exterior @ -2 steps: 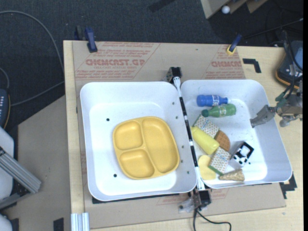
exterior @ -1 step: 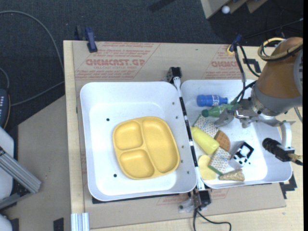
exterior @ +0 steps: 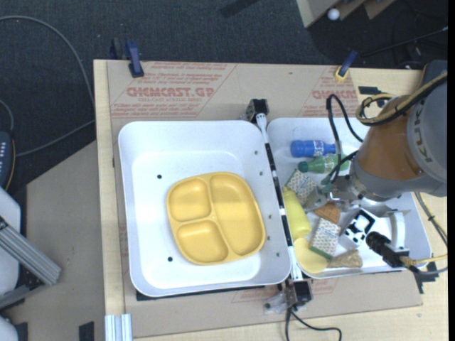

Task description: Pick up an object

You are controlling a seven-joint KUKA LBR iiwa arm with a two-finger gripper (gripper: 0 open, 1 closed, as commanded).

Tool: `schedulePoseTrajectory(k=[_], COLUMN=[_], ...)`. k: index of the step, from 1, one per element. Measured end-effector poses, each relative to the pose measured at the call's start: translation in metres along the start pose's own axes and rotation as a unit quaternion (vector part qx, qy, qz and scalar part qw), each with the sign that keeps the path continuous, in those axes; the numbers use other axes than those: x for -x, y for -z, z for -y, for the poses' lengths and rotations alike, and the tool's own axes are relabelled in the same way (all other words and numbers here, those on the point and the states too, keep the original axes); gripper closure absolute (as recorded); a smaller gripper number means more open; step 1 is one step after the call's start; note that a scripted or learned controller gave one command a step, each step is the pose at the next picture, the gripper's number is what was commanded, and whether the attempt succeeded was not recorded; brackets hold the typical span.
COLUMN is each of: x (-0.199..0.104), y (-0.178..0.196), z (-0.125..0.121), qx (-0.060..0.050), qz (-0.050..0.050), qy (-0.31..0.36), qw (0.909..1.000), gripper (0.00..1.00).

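Note:
My gripper (exterior: pixel 335 199) reaches down into the right bin (exterior: pixel 419 236), above the middle of a pile of objects. Directly beneath it lie a brown item (exterior: pixel 328 212) and a patterned packet (exterior: pixel 325 236). A second patterned packet (exterior: pixel 300 184) sits just to its left. A blue bottle (exterior: pixel 311 148) and a green bottle (exterior: pixel 317 164) lie toward the bin's far end. A yellow banana-shaped thing (exterior: pixel 296 212) rests along the left wall, and a pale yellow round piece (exterior: pixel 307 257) sits at the near corner. The arm hides part of the pile.
The left bin (exterior: pixel 142 183) holds a yellow divided plate (exterior: pixel 215 217) in its middle. A divider rail (exterior: pixel 274 183) runs between the two bins. Cardboard (exterior: pixel 170 91) covers the bench behind the bins, with a blue clamp (exterior: pixel 133 59) at its far edge.

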State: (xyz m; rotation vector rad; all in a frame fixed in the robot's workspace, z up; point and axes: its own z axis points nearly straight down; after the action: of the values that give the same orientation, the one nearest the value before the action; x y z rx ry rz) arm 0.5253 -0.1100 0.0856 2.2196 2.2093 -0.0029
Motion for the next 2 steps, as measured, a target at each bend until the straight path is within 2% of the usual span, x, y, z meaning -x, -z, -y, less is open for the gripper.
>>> schedulePoseTrajectory(k=[1, 2], x=[-0.0032, -0.0050], y=[-0.0004, 0.0090], z=[-0.0140, -0.0140], qx=[0.000, -0.001], qz=[-0.001, -0.002], qy=[0.001, 0.002], qw=[1.0000, 1.0000], gripper=[0.00, 1.00])
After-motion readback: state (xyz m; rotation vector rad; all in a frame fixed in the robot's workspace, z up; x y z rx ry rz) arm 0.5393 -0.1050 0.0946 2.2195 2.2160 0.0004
